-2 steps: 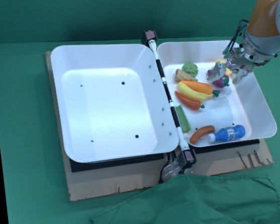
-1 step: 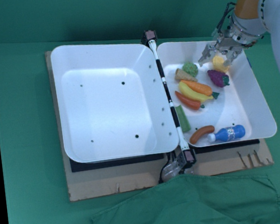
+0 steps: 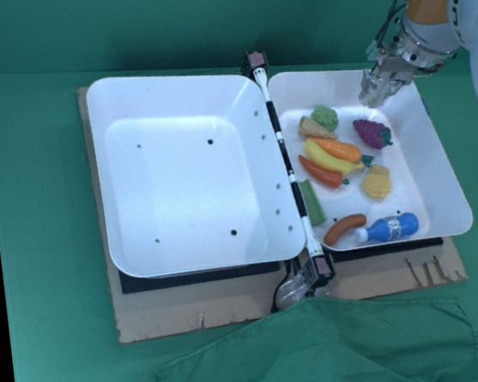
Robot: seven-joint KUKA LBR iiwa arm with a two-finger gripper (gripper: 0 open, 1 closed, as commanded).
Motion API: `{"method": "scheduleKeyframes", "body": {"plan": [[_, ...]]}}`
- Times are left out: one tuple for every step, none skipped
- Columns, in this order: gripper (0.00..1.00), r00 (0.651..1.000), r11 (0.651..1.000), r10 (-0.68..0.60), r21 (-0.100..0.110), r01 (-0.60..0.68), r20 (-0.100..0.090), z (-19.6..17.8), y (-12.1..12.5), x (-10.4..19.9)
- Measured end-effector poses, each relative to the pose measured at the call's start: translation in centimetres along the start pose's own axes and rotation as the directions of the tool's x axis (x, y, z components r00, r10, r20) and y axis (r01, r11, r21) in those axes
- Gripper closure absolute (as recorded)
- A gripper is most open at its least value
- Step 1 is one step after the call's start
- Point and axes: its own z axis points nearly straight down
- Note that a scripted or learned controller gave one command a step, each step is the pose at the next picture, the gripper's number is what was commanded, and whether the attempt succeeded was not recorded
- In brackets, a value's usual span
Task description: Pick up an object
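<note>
While the gripper (image 3: 375, 91), seemingly closed and empty, hovers, purple grapes (image 3: 372, 133) lie just below.

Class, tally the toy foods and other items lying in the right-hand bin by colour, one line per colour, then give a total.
Green: 2, broccoli and cucumber
Orange: 1, carrot
Yellow: 2, banana and corn
Red: 2, chilli and sausage
Purple: 1, grapes
Blue: 1, bottle
Tan: 1, cone
Total: 10

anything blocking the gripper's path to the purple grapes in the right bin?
Nothing visible does. The gripper sits above the right bin's far end, and the purple grapes lie just nearer the camera on bare bin floor. Closest neighbours, the orange carrot and green broccoli, lie to the left.
</note>
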Motion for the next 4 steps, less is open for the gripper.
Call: {"method": "scheduleKeyframes", "body": {"plan": [[0.0, 1.0, 1.0, 0.0, 0.002, 0.0, 0.0, 0.1, 0.0, 0.0], [0.0, 1.0, 1.0, -0.002, 0.015, 0.002, -0.009, -4.3, 0.9, 0.2], [0.0, 1.0, 1.0, -0.001, 0.019, 0.001, -0.008, -4.1, 0.8, 0.2], [0.0, 1.0, 1.0, -0.001, 0.019, 0.001, -0.008, -4.1, 0.8, 0.2]]}}
